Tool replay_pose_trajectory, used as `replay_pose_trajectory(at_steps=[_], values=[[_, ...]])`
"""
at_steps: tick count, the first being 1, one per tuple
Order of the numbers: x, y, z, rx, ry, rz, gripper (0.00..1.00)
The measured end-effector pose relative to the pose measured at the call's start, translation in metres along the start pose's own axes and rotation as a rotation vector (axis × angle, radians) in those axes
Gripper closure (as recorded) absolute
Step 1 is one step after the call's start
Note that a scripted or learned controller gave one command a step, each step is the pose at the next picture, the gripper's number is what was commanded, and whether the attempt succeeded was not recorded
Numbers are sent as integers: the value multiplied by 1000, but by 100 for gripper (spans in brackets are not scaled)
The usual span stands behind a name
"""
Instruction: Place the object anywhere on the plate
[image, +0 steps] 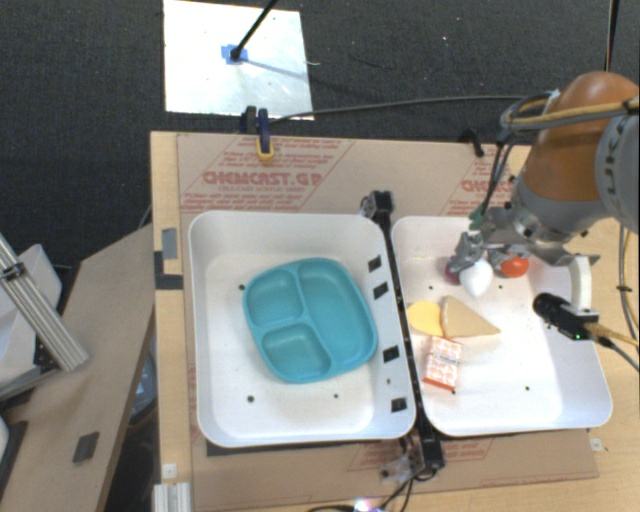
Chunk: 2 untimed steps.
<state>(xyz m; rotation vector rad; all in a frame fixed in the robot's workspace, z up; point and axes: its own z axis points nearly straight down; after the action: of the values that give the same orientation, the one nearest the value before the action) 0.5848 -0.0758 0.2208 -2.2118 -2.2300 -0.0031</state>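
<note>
Nearest you, that red-and-white packet (443, 362) lies flat in the right bin (560, 400), just below a tan wedge (468, 320) and a yellow slice (426, 318). Your arm (580, 150) bends down from the right, gripper (478, 268) low over a white rounded piece (477, 279); I cannot tell its grip. Left bin (220, 400): a smooth teal three-compartment plate (308, 318).

Two bins sit side by side on the bench (300, 160). The plate (310, 319) lies in the middle of the left bin (215, 300). In the right bin (570, 400), a wedge (466, 321) lies just right of a slice (425, 318), with a packet (443, 362) in front of them. The end effector (478, 262) hangs over that bin's back part, behind the wedge.
</note>
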Motion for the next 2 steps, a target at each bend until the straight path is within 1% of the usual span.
replay_pose_trajectory(at_steps=[1,2], values=[[51,-7,9,1,1,-1,100],[102,-22,15,2,1,-1,100]])
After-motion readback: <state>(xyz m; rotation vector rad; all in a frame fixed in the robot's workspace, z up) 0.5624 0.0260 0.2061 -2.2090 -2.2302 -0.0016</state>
